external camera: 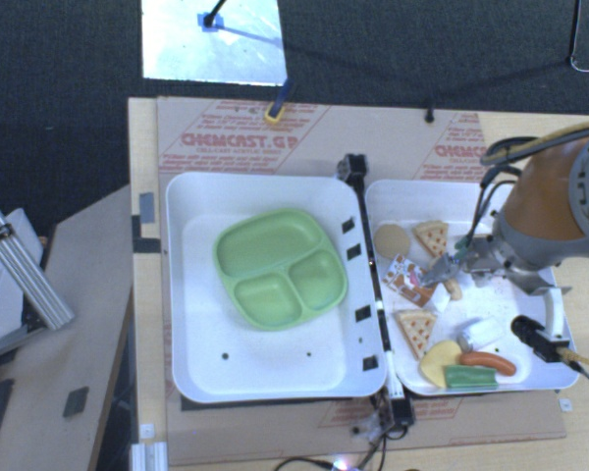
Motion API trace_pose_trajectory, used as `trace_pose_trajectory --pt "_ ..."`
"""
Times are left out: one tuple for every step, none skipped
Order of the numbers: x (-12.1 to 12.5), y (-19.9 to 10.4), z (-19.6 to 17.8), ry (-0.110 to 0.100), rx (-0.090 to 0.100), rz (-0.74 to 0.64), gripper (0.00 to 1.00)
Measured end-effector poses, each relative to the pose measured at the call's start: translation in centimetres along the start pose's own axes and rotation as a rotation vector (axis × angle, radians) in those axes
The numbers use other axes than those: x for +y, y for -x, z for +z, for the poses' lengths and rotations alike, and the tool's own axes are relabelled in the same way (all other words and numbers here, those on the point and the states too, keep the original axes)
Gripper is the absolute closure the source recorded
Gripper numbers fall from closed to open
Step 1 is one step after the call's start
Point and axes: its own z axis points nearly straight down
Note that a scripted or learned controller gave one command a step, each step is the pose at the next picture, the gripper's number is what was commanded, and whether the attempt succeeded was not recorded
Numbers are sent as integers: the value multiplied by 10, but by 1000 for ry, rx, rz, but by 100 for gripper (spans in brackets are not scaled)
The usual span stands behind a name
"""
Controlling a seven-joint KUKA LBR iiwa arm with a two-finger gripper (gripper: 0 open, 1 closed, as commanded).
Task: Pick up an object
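1. Left bin: a green divided plate, three compartments, nothing in them.
2. Right bin: two pizza slices, round cookie, red snack packet, hot dog, yellow and green pieces.
3. Gripper down beside the packet; its grip state cannot be told.
4. Bench sheet reads "CHEMCAST".

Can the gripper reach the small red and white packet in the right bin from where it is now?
Probably yes. The gripper is low in the right bin, beside the red and white packet, and nothing lies on top of it. The waffle triangles nearby leave little room.
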Motion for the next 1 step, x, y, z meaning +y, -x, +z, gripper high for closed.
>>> trace_pose_trajectory --pt "4 -1 -12 12 -2 0 100"
